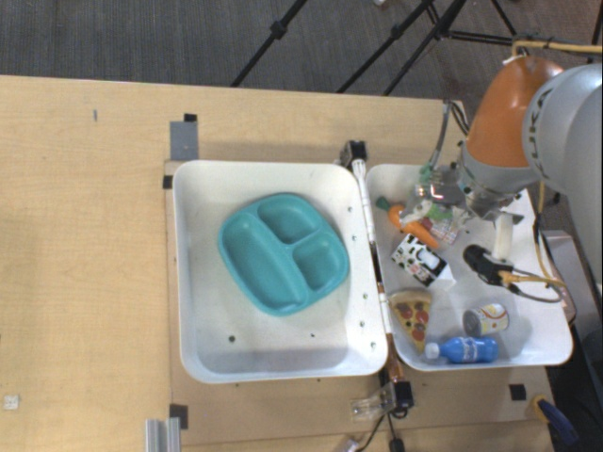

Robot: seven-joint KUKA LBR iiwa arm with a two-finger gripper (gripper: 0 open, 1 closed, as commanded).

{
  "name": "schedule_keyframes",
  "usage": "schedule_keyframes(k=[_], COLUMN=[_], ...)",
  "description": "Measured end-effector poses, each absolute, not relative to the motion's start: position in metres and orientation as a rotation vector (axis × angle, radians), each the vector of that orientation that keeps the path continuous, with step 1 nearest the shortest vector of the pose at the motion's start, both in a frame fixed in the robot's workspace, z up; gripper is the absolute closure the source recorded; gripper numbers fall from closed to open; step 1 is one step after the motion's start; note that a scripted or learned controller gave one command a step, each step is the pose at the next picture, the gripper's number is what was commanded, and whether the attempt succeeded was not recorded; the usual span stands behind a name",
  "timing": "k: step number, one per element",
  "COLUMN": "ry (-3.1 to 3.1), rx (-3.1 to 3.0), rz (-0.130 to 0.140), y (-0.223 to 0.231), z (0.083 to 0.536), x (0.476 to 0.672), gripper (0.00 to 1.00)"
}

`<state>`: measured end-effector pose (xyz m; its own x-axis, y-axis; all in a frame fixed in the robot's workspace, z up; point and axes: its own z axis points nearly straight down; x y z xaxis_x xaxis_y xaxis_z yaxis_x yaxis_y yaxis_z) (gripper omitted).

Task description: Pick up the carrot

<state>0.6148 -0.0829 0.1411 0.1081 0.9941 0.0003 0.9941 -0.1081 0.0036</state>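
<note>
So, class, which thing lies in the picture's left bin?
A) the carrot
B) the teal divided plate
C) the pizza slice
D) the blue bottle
B: the teal divided plate lies in the left bin; the carrot, pizza slice and blue bottle lie in the right bin.

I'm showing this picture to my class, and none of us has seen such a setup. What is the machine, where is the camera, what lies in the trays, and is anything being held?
The grey and orange machine is a robot arm, reaching in from the right. One camera, fixed above the bench, looks down at a slant. Two white bins sit side by side. The left bin has a teal divided plate. The right bin has a carrot, a toy pizza slice, a blue bottle and a small can. The arm's jaws are beside the carrot; whether they hold it is unclear.
</note>
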Motion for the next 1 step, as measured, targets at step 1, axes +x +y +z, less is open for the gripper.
schedule_keyframes(k=[1], ry=[2.075], rx=[2.351], rz=[0.01], y=[-0.1018], z=[0.0886], x=[0.6412], gripper=[0.0])
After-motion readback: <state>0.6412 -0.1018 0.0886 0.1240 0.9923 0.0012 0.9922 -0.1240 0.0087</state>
